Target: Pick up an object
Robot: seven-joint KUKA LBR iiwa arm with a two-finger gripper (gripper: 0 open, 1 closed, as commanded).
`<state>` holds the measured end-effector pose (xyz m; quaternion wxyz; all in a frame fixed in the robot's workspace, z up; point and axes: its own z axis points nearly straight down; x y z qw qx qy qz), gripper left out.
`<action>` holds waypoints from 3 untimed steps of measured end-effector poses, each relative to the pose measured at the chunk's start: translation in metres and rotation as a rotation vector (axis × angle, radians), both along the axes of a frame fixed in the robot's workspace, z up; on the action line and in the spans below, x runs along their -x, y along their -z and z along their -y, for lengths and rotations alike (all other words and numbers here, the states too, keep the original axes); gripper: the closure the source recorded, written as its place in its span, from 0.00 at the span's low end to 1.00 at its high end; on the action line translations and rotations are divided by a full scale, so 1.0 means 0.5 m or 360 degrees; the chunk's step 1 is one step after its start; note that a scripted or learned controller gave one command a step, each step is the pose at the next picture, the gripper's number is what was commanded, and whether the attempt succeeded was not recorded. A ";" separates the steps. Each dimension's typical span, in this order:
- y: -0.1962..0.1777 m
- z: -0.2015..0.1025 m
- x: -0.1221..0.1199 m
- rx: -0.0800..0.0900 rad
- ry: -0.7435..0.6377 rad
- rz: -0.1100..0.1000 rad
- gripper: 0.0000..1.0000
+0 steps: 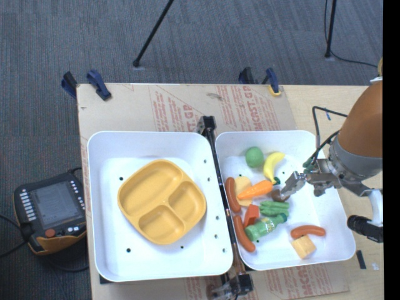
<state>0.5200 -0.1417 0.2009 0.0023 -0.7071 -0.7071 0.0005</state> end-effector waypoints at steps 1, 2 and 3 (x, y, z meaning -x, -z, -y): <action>0.084 -0.075 -0.128 0.0001 -0.0002 0.0001 0.00; 0.228 0.020 -0.153 0.0002 0.0003 -0.0001 0.00; 0.208 0.019 -0.155 -0.0001 0.0005 0.0000 1.00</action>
